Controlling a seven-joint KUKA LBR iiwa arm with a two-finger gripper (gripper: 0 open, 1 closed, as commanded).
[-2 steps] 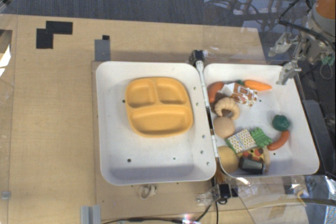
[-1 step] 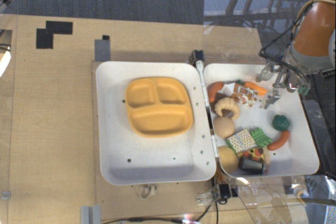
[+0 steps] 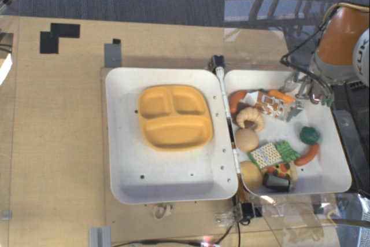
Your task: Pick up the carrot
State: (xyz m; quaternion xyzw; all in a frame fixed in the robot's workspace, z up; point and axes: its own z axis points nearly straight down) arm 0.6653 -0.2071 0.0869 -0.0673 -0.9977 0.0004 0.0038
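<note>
At the far edge of the right bin (image 3: 338, 142), my gripper (image 3: 298, 102) hangs low over the toy food, with the carrot (image 3: 280, 95) lying just to the view's left of its fingertips, nearly touching them. The carrot sits near the bin's back wall, its long axis running roughly left to right across the view with a slight downward tilt toward the gripper, green top end pointing away to the left. From this slanted angle I cannot tell how the fingers stand, and nothing shows between them, so I count the carrot as not yet picked up.

I judge the coming move turns on a short shift toward the view's left, fingers set across the carrot's narrow width.

By my count: one arm, two white bins, one carrot. The left bin (image 3: 124, 170) carries one yellow divided plate (image 3: 173, 117). The right bin also holds one croissant (image 3: 250, 118), one round beige ball (image 3: 246, 139), one green lump (image 3: 309, 135), one sausage (image 3: 307, 154), one checkered packet (image 3: 266, 154) and one dark can (image 3: 276, 183), crowded toward its left side.
</note>
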